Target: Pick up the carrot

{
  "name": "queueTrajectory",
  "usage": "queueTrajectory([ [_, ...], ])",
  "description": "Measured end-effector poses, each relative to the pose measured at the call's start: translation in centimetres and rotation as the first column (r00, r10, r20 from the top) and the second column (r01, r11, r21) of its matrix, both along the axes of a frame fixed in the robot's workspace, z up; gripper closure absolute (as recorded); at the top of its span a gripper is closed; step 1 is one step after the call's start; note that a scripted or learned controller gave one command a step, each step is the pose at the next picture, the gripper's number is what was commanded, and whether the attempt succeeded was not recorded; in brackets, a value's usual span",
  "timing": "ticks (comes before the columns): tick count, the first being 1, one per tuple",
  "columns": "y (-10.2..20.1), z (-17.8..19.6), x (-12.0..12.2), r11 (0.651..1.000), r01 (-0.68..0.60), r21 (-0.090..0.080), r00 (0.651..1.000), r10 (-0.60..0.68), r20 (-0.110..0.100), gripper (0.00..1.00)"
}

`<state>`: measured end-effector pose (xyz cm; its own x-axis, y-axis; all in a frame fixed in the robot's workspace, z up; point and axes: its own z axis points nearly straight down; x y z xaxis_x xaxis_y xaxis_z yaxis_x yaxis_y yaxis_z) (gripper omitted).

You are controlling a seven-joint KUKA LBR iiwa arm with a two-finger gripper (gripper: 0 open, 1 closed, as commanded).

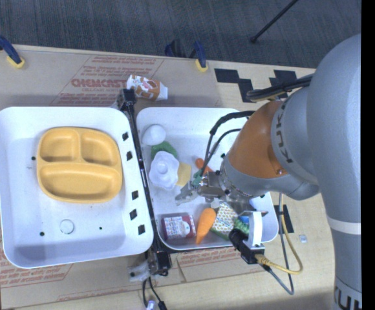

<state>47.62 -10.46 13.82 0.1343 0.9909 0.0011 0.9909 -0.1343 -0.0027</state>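
The carrot point(205, 224) lies near the front edge of the right bin point(194, 120), tip toward the front wall, squeezed between a red-labelled packet point(178, 227) and a patterned packet point(224, 219). The gripper point(199, 187) hangs just above and behind it; whether it is spread or pressed together I cannot tell from here. I'd say it should shift toward the front edge, straddle the orange body across its width, and drop straight to avoid catching either neighbour.
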Motion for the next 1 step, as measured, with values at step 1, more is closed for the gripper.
queueTrajectory([
  [1,-3.04,-4.26,0.26,0.989,-0.145,0.004,0.989,0.145,0.006,0.0],
])
